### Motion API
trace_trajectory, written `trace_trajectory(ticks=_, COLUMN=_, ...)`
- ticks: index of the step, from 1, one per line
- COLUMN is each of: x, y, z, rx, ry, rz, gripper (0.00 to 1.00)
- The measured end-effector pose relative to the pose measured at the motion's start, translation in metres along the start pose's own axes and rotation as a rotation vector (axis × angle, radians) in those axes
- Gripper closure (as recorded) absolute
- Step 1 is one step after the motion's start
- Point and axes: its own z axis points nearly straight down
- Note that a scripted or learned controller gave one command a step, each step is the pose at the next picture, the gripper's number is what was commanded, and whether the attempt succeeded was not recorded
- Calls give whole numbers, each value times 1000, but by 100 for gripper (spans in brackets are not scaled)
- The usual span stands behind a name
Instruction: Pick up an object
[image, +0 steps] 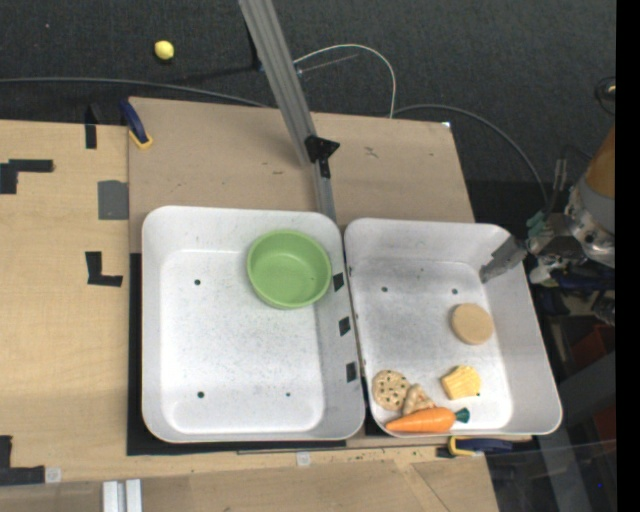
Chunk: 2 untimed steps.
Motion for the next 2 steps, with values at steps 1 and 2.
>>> trace_trajectory(ticks=1, x=0, y=0, z=0, rx=0, ry=0, rz=0, gripper=0)
trace_trajectory(ticks=2, x=6, y=4, z=46, rx=5, ry=1, rz=0, gripper=0)
